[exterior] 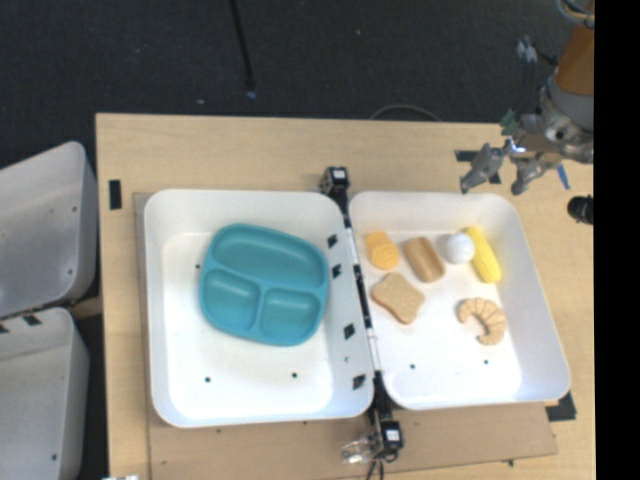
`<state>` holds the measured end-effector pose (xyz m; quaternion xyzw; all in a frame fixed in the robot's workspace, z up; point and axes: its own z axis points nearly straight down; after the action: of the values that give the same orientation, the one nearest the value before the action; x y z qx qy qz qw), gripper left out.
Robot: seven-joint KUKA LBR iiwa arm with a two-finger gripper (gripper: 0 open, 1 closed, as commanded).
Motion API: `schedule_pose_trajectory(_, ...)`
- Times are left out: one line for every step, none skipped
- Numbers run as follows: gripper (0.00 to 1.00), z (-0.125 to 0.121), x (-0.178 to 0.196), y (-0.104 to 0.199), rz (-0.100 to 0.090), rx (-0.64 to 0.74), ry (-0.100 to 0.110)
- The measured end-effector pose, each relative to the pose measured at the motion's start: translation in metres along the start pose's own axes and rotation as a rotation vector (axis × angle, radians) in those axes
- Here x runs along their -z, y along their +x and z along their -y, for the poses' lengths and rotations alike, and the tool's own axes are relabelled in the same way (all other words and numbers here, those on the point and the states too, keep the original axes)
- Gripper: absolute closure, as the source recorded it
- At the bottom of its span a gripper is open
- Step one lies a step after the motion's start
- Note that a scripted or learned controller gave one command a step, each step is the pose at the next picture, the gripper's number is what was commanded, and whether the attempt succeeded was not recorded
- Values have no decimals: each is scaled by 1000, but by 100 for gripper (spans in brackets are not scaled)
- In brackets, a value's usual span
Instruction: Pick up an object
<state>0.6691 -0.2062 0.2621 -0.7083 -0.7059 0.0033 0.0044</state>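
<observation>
The right bin [520,368] holds several toy foods: an orange round piece [382,252], a tan bread roll [424,259], a white ball [459,248], a yellow banana-like piece [484,255], a toast slice [397,297] and a croissant [483,319]. My gripper [505,173] hangs above the bin's far right corner, beyond the food. Its two fingers are spread apart, open, with nothing between them.
The left bin [180,388] bears a teal divided plate [264,284]. A black-marked ridge [355,298] separates the two bins. The wooden bench edge [300,123] runs behind them. White chairs [40,268] stand at the left.
</observation>
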Motion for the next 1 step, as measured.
schedule_pose_trajectory(0, -2, 9, 1, 3, 3, -13)
